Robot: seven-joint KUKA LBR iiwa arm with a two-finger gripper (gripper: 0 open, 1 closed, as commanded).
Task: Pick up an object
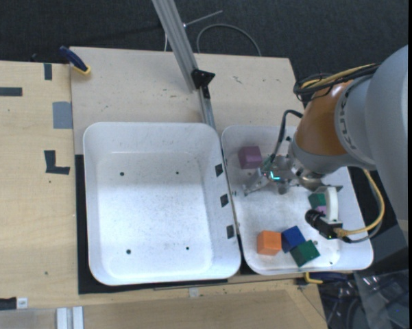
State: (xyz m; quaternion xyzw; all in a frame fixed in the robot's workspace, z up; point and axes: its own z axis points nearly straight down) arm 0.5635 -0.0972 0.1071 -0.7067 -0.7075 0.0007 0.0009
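target: purple cube (249,157) — far end of right bin (353,256), just left of pincer (260,182)
pincer: low over bin floor, grip state — cannot tell
risk: closes beside cube, nudges it away

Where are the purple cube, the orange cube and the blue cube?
purple cube (249,157), camera view, its top face.
orange cube (268,242), camera view, its top face.
blue cube (292,237), camera view, its top face.

Four blocks (269,242) lie in the right bin (356,252) (three grouped near its front)
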